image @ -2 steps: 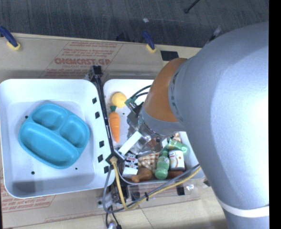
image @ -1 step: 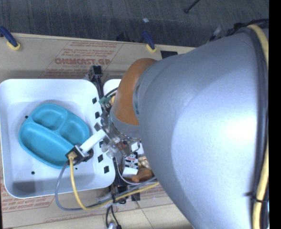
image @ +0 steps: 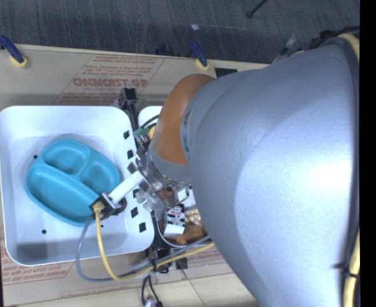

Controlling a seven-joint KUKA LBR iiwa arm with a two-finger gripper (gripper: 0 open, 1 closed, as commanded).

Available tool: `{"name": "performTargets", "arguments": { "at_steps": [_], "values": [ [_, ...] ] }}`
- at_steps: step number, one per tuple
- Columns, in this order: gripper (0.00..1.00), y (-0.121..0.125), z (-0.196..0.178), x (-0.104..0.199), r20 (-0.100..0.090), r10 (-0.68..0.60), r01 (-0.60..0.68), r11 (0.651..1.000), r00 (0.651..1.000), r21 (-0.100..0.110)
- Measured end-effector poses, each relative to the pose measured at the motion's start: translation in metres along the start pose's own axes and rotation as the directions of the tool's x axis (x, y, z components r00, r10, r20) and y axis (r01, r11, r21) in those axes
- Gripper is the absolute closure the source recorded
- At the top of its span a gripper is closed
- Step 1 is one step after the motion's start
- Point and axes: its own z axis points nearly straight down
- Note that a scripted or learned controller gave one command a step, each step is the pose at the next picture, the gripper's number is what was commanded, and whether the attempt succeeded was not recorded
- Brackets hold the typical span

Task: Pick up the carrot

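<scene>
The brown cardboard-covered bench (image: 105,75), printed with red lettering, bears two shallow white plastic bins side by side. The left bin (image: 15,171) sits near the bench's left edge. The right bin (image: 148,117) lies mostly under the arm. Blue clamps (image: 12,50) grip the far edge.

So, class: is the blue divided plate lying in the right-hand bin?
No. The blue plate lies in the left bin, with the arm reaching in from the right.
</scene>
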Motion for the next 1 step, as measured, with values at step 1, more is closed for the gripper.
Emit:
{"name": "performTargets", "arguments": {
  "at_steps": [1],
  "values": [
    [1.00, 0.0306, 0.0096, -0.0149, 0.001, -0.406, 0.406, 0.914, 0.914, -0.007]
  ]
}}
